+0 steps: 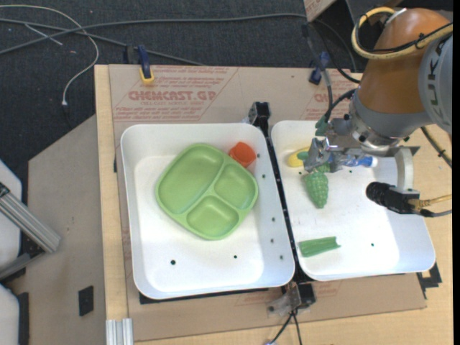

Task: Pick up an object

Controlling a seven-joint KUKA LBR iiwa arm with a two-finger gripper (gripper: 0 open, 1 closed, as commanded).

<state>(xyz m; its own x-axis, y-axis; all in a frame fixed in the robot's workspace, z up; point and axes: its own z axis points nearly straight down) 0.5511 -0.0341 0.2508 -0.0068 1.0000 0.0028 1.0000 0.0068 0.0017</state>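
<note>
In the right bin (pixel 402 257) my gripper (pixel 320 161) hangs low over the top end of a bumpy green toy (pixel 317 188), which lies lengthwise on the bin floor. The gripper's metal tip meets or overlaps that end of the toy. Just left of the gripper a small yellow piece (pixel 295 159) pokes out. On its right a blue piece (pixel 363 162) shows partly from under the wrist. A flat green strip (pixel 318 246) lies nearer the bin's front edge.
The left bin (pixel 144 257) holds a green divided plate (pixel 208 190) with an orange piece (pixel 243 153) at its far right corner. A black divider (pixel 277 192) runs between the bins. A black cable part (pixel 392 196) hangs from the arm over the right bin.
</note>
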